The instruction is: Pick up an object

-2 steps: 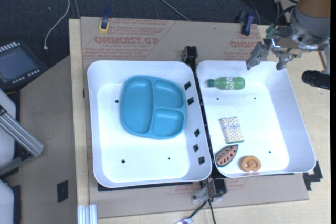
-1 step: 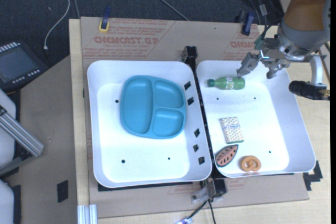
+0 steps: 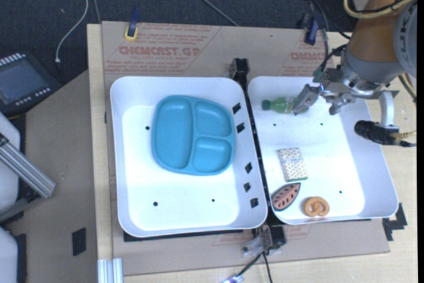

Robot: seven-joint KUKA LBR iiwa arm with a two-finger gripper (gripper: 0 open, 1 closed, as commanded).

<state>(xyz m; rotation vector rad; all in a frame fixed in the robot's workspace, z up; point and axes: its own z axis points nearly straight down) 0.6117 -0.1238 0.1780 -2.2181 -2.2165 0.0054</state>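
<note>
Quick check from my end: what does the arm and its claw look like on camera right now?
The arm is rounded, orange-tan above a grey wrist section. A yellowish cable loops over its top. The claw is grey metal with two dark-tipped fingers, and a black cylindrical part juts off beside it.

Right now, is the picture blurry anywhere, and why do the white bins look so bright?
In the camera view, the tool and the orange band look slightly soft, while the blue plate stays crisp. In the same view, the left bin and right bin glow nearly pure white under strong light, with only faint shadows, and the floor beyond the bench is dark.
</note>
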